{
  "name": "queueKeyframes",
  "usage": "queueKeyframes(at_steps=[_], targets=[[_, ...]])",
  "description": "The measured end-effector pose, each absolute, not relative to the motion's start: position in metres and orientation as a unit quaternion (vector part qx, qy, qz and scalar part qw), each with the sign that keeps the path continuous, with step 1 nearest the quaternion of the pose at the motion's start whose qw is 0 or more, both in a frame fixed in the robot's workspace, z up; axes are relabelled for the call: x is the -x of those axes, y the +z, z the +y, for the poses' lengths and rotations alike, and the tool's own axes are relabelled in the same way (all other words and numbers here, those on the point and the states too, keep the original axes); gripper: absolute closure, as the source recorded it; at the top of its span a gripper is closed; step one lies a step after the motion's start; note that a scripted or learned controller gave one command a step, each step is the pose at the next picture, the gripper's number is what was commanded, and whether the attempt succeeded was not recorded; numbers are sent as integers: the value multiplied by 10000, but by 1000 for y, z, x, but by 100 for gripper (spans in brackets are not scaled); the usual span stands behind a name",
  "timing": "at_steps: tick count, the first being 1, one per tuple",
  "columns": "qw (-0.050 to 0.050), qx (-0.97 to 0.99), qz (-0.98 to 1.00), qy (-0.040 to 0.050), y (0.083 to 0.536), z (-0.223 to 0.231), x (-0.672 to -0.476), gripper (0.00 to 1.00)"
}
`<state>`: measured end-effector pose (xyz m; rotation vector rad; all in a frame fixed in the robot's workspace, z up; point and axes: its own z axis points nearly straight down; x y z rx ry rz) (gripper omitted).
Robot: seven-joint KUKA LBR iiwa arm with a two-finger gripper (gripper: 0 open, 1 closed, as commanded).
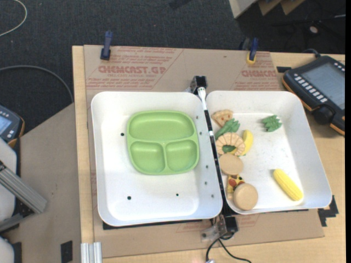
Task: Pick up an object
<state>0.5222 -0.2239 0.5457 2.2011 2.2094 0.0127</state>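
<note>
The right white bin holds several toy foods. A yellow corn cob lies near its front right. A small green leafy piece sits toward the back. Along the bin's left side lie a tan pretzel-like piece, a green leaf, a yellow banana, a round segmented piece, a tan cookie and a round bun. The left white bin holds a green three-compartment plate.
A black handheld pendant lies on the bench at the right, behind the right bin. Two clamps hold the cardboard sheet at the back edge. A grey metal profile stands at the far left.
</note>
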Motion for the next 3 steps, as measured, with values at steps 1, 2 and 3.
queueKeyframes(at_steps=[1,2,3], targets=[[-30,-7082,7060,-13,458,-224,-477,100],[47,-7034,7108,38,541,-131,-485,100],[-58,-7100,7042,-41,390,-208,-477,100]])
